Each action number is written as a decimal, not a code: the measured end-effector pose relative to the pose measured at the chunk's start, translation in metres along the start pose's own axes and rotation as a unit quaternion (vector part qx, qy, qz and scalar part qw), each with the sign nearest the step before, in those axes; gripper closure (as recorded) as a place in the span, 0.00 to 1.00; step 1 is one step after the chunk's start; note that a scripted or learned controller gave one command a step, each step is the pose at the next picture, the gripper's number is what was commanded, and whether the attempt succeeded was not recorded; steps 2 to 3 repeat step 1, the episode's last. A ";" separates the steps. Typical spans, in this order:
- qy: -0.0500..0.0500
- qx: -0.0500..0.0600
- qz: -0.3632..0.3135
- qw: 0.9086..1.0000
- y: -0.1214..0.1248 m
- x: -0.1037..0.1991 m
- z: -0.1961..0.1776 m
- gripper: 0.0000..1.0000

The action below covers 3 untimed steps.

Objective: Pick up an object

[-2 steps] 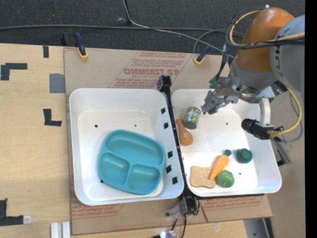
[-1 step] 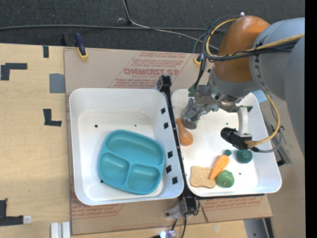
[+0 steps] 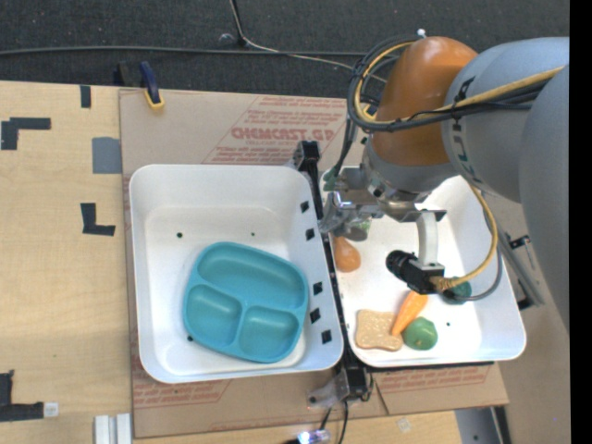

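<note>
Two white bins [image 3: 148, 202] on a cardboard-covered wooden bench [image 3: 55, 276]; hand [image 3: 350, 222] grip impossible to tell.

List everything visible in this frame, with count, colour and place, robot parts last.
bins: two, white, side by side on the bench
divided plate: one, teal, three compartments, in the left bin
egg-shaped item: one, orange-brown, right bin, near its left wall, just below the hand
toast slice: one, tan, right bin, front
carrot: one, orange, right bin, leaning beside the toast slice
round item: one, green, right bin, front, right of the toast slice
cardboard sheet: one, brown with red print, under the bins
clamp: one, blue and yellow, at the cardboard's far left corner
arm: one, grey with orange band, over the right bin
hand: one, metallic, at the right bin's left wall
</note>
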<state>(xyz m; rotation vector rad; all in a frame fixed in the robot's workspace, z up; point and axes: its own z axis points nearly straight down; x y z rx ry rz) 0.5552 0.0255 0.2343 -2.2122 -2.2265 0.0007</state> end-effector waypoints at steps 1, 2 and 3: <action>-0.001 0.001 0.001 1.000 -0.028 0.037 0.005 1.00; -0.001 0.001 0.001 1.000 -0.028 0.037 0.005 1.00; -0.001 0.001 0.001 1.000 -0.028 0.037 0.005 1.00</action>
